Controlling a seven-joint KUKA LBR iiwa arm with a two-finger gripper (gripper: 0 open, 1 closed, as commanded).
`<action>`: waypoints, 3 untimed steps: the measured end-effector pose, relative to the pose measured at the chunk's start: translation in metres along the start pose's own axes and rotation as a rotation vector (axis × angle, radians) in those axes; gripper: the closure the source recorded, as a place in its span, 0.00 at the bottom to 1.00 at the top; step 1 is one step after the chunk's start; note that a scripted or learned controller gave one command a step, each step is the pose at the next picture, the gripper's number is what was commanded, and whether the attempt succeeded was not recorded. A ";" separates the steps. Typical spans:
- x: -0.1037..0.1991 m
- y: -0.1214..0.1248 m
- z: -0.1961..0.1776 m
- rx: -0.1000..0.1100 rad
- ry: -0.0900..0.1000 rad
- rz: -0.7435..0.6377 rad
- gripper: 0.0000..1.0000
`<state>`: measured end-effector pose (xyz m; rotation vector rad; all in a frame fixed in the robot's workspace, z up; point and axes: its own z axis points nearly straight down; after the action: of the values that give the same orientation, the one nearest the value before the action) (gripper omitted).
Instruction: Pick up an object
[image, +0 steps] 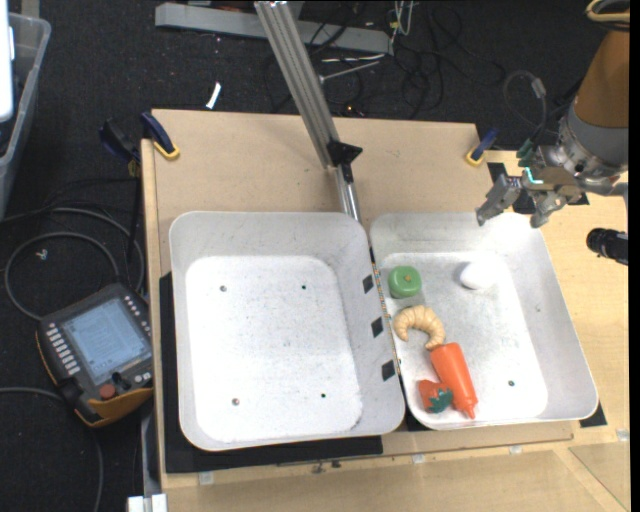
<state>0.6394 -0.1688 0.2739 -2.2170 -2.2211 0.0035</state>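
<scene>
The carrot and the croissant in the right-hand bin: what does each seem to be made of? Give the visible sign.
Carrot: probably moulded plastic, since its orange is uniform and smooth with a slight sheen, with a green top.
Croissant: likely plastic or rubber toy food, with an even matte tan and moulded ridges, though the view leaves this open.

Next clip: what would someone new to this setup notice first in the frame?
Probably the bright toys clustered along the left side of the right bin: a green round piece, a tan croissant below it, then an orange carrot beside a small red piece. A white ball sits apart, further right. The end effector hovers over that bin's far edge.
</scene>
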 end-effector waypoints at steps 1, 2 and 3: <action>0.000 0.001 -0.003 -0.004 -0.002 -0.002 0.00; 0.007 0.006 0.058 0.001 0.000 -0.002 0.00; 0.017 0.004 0.115 0.002 0.000 -0.002 0.00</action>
<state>0.6426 -0.1512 0.1589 -2.2141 -2.2216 0.0053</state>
